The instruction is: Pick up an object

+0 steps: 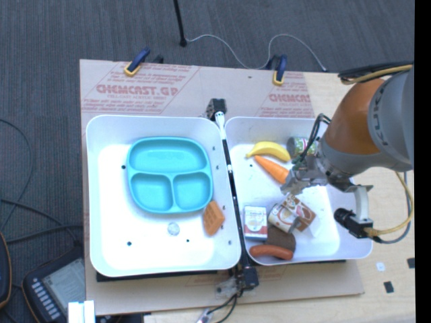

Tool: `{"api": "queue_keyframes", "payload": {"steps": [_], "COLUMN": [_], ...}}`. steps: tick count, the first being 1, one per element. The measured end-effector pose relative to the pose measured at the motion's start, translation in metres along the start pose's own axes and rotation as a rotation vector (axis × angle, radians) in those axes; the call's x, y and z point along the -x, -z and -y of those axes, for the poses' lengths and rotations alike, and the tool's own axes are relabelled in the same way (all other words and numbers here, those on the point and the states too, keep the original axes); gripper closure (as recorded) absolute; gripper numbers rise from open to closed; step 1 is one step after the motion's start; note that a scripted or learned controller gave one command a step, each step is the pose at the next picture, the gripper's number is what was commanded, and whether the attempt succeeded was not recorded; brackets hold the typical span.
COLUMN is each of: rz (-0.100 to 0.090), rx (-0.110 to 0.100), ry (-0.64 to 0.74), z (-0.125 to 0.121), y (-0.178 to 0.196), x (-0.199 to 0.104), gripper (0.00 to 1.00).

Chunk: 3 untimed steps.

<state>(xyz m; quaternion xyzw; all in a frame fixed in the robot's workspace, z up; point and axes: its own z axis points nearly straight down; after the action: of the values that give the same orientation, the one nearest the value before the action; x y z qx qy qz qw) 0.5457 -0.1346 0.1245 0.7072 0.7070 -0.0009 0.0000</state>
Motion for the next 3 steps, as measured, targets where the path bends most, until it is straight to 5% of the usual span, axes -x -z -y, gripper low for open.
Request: {"api": "queue_keyframes", "payload": {"steps": [1,2,3], "rz": [0.000,0.013,0.018], "rx": [0.000,0.031,0.034], "ry": [0.000,-0.001,-0.005], "z": [0.000,0.032,0.032], "y": [0.000,-0.031,-0.021], "x": [0.000,-0.022,-0.020], "gripper": [0.00,0.00,1.00]}}
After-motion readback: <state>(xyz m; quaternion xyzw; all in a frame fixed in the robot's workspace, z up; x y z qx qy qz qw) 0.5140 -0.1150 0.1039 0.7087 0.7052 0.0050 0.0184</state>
